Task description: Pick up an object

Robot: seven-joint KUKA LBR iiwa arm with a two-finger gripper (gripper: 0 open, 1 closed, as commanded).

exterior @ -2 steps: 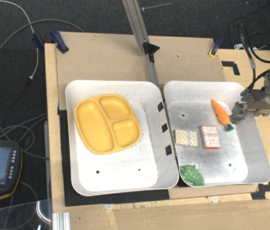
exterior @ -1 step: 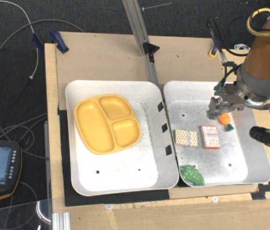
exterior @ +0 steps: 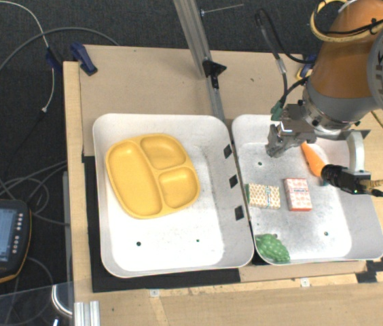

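Jaws above right bin, carrot (exterior: 312, 156) lying diagonally

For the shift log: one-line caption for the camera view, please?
Gripper hovers over the right bin near an orange piece; yellow divided plate sits in the left bin.

Crowded right bin, open floor in the left bin's near half.

The gripper (exterior: 281, 140) hangs over the far part of the right bin (exterior: 361, 240), just beside an orange carrot (exterior: 312, 157); two small boxes (exterior: 265, 196) (exterior: 298, 194) lie mid-bin with a gap between them, and a green toy (exterior: 272, 248) sits at the near rim. In the left bin (exterior: 178, 246), a yellow divided plate (exterior: 152, 175) takes the far-left part.
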